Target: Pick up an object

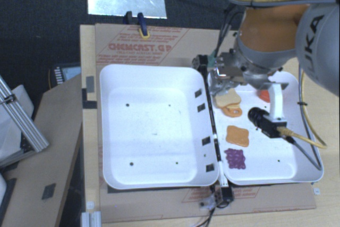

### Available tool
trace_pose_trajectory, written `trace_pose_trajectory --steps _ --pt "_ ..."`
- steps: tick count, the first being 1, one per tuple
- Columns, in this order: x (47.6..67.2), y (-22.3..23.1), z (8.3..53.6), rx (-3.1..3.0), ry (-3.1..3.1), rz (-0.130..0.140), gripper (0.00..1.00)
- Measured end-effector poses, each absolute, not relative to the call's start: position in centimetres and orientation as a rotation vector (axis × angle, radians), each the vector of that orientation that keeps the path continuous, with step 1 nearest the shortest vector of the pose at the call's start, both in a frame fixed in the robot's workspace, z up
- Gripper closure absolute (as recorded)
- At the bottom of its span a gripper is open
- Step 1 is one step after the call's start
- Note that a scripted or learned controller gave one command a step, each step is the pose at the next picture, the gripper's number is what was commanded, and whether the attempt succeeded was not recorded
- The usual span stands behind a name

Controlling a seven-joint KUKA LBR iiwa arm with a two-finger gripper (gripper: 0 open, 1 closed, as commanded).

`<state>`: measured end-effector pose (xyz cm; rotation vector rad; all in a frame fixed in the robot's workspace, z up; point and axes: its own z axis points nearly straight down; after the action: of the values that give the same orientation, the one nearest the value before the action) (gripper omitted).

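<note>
Counting rt bin [297,170] — 1 purple grapes [235,158], 1 toast [237,136].

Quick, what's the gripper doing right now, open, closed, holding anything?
Gripper: cannot be told; it sits low at the right bin's upper left, above the tan toy food piece.

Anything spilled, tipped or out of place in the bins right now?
Nothing stands out. The purple grapes, orange slice, pale piece and red piece all lie inside the right bin, apart from each other or just touching. The arm hangs over that bin's far end.
</note>
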<state>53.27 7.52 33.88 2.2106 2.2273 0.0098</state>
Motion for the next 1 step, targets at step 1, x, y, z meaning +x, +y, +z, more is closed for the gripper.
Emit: trace_pose_trajectory --steps 1 --pt "50.31 14.62 39.11 2.209 2.231 0.01 1.0"
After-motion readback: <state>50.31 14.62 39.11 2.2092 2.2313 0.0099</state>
